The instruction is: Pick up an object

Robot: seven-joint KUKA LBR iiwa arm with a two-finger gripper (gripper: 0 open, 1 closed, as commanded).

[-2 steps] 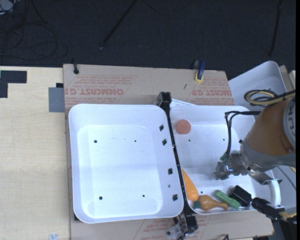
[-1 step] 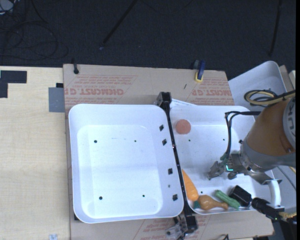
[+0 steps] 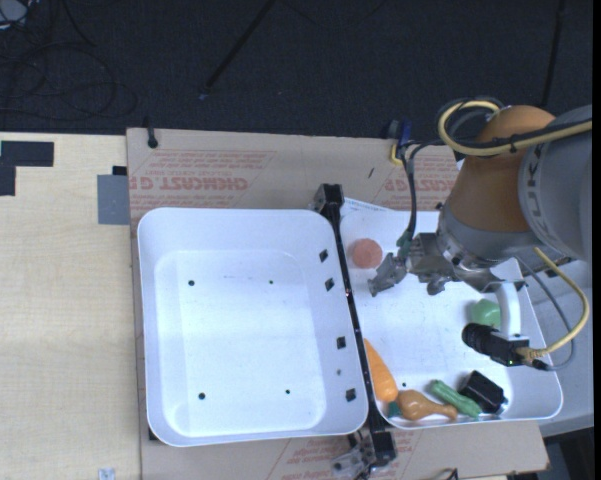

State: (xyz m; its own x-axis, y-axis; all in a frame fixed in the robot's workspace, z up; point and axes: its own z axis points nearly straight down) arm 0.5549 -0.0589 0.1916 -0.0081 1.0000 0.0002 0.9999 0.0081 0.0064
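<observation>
My gripper (image 3: pixel 410 280) hangs over the upper part of the right bin (image 3: pixel 420 338), open, with nothing between its fingers. A pink ball (image 3: pixel 365 253) lies just to its left, near the divider between the bins. Along the right bin's near edge lie an orange carrot-like piece (image 3: pixel 380 370), a yellow-orange object (image 3: pixel 420 405), a green stick-like object (image 3: pixel 454 397) and a black block (image 3: pixel 483 390). A green object (image 3: pixel 484 312) sits at the bin's right side, partly hidden by a white part of the arm.
The left bin (image 3: pixel 160 268) is to the left of the black divider (image 3: pixel 345 298). The arm's grey body with its orange band (image 3: pixel 500 183) and cables covers the right bin's far right corner. A black part (image 3: pixel 492 344) sticks out below the wrist.
</observation>
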